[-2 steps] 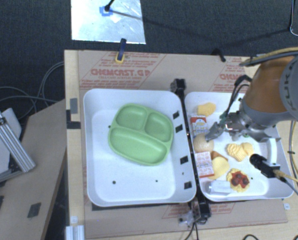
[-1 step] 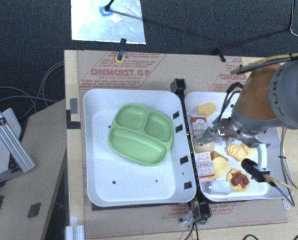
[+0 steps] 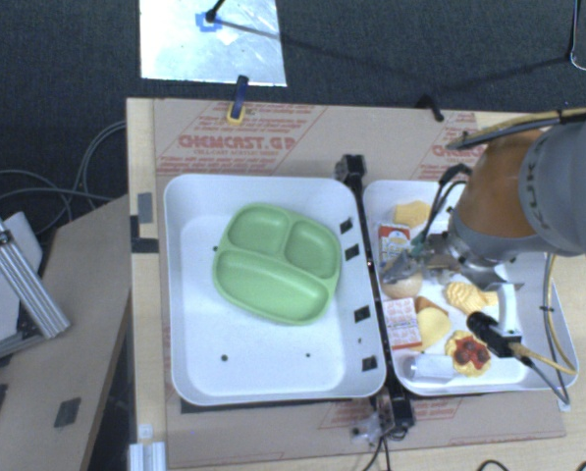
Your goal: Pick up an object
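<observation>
A grey robot arm with an orange band (image 3: 499, 189) is reaching in from the right over the right-hand shallow white bin (image 3: 538, 379), its two-finger gripper (image 3: 402, 260) hanging low above a jumble of toy food. Whether that pincer is spread or pressed together cannot be told from here, since dark cabling and the wrist are crowding it. Directly under its tip a rounded tan bun-like piece (image 3: 402, 286) is lying against the bin's left wall, with a small red-and-white carton (image 3: 395, 235) just behind it and a pale yellow wedge (image 3: 411, 213) beyond that. Nearer the front, a flat red-printed white packet (image 3: 401, 322) is lying beside an orange-yellow lump (image 3: 434, 327), a ridged yellow piece (image 3: 466, 294) is sitting to the right, and a round red-and-yellow toy (image 3: 468, 352) is resting near the front edge. In the left-hand white bin (image 3: 189, 361), a pale green three-compartment plastic plate (image 3: 277, 263) is sitting alone, tilted at an angle to the bin's walls.
</observation>
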Robot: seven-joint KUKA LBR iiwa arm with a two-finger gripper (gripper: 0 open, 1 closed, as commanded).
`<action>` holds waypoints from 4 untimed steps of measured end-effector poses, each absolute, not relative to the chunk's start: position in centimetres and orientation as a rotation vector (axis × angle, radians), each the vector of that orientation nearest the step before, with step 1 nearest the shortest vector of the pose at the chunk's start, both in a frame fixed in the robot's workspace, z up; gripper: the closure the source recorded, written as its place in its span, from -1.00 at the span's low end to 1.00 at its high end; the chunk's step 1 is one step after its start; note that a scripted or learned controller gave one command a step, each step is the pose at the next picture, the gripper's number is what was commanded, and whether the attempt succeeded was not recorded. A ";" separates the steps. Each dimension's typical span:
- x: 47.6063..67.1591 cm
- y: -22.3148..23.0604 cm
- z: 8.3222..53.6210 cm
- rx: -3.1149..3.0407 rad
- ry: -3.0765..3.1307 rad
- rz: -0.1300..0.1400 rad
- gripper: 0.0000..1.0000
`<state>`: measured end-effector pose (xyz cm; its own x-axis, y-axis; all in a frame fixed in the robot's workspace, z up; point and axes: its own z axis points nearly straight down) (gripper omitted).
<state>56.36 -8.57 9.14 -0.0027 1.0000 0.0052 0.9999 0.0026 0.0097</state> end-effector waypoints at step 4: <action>58.2 -7.8 22.6 2.213 2.226 0.004 1.00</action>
